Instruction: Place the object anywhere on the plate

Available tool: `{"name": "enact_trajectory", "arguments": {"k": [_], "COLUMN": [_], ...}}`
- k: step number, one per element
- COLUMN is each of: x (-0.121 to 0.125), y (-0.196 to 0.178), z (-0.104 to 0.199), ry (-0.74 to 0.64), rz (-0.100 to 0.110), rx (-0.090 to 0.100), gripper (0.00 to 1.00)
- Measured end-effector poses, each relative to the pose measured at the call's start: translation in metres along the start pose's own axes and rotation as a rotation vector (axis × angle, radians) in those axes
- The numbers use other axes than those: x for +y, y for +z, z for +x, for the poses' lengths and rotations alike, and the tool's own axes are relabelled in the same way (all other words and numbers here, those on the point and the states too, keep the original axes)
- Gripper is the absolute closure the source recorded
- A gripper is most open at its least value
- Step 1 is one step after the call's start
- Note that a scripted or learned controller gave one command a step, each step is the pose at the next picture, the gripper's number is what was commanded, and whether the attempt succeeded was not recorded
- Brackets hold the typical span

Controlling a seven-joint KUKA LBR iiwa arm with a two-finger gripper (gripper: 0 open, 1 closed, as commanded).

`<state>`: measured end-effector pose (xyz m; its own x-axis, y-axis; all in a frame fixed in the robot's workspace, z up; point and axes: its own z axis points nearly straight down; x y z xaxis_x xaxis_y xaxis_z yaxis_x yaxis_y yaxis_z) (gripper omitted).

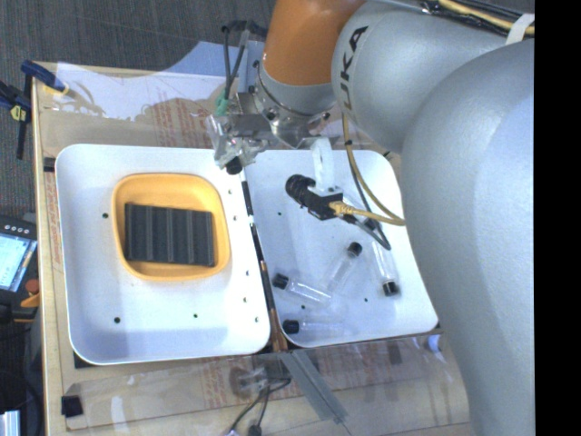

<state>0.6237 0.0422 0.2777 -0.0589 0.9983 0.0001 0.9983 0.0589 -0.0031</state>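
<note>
A wooden bench top (182, 391), pale and worn, fills most of the scene. Dark grey carpeted floor (118, 16) shows beyond it from nine to twelve o'clock. At nine o'clock a small lit screen (13, 260) sits off the bench's edge. White paper sheets (127, 89) lie at eleven o'clock.

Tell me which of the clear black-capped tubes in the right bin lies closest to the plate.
The clear tube by the right white bin's left edge, black cap pointing at the yellow plate. The other tubes lie farther right or nearer the front rim.
</note>
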Motion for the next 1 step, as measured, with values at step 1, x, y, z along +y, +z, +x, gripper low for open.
{"name": "enact_trajectory", "arguments": {"k": [1], "x": [0.0], "y": [-0.0002], "z": [-0.0004], "ry": [0.001], "rz": [0.0], "rx": [0.0], "gripper": [0.0]}}
